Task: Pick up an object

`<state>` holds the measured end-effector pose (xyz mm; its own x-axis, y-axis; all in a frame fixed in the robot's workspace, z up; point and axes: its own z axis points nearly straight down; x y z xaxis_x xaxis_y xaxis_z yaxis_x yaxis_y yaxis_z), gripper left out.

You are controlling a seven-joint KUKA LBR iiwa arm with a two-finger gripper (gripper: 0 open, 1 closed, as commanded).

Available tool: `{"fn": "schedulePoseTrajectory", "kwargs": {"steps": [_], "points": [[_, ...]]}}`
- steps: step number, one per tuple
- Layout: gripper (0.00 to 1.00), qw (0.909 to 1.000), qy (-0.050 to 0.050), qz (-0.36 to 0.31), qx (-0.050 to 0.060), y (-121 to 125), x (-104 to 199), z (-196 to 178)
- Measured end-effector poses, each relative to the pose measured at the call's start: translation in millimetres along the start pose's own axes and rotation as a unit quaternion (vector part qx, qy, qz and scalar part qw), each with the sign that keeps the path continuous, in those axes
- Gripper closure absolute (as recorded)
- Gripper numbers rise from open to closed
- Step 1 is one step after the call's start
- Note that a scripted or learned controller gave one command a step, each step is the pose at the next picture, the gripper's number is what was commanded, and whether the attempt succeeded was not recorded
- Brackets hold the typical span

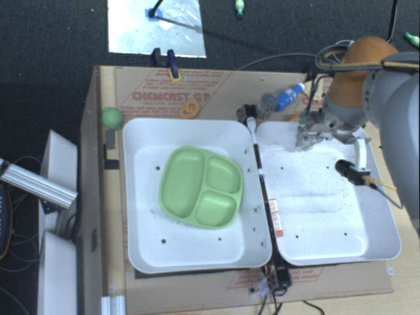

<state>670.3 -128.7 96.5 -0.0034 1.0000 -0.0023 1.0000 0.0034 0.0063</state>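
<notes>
Overhead view of the bench. Two shallow white bins stood side by side on a brown cardboard sheet (pixel 216 85) printed with red lettering.

The left bin (pixel 131 195) held a pale green divided plate (pixel 200 187) with three compartments. It lay flat near the middle of the bin floor, slightly rotated, and was well apart from the robot.

The arm (pixel 394 110), grey with an orange band (pixel 357 61), entered from the right of the frame. The gripper (pixel 307 140) was low over the upper left part of the right bin (pixel 328 235), near its upper rim and just right of the divider between the bins. Whether the gripper was spread or pressed together could not be told from this angle, and nothing was seen held in it.

Outside the bins, on the cardboard:
- A green ball (pixel 112 117) sat at the upper left corner of the left bin.
- A small orange ring-like piece (pixel 189 108) lay above that bin.
- A clear bottle with a blue label (pixel 285 99) lay above the right bin.
- Blue and yellow clamps (pixel 164 59) gripped the upper edge of the bench.

On the dark floor at the top of the frame lay a silvery sheet (pixel 154 18) and a small green item (pixel 239 4).
</notes>
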Motion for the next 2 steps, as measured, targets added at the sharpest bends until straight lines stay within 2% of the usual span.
{"fn": "schedulePoseTrajectory", "kwargs": {"steps": [1,2], "points": [[0.0,1.0,0.0,0.0,0.0,0,0,0],[0.0,1.0,0.0,0.0,0.002,-1,1,12]]}}
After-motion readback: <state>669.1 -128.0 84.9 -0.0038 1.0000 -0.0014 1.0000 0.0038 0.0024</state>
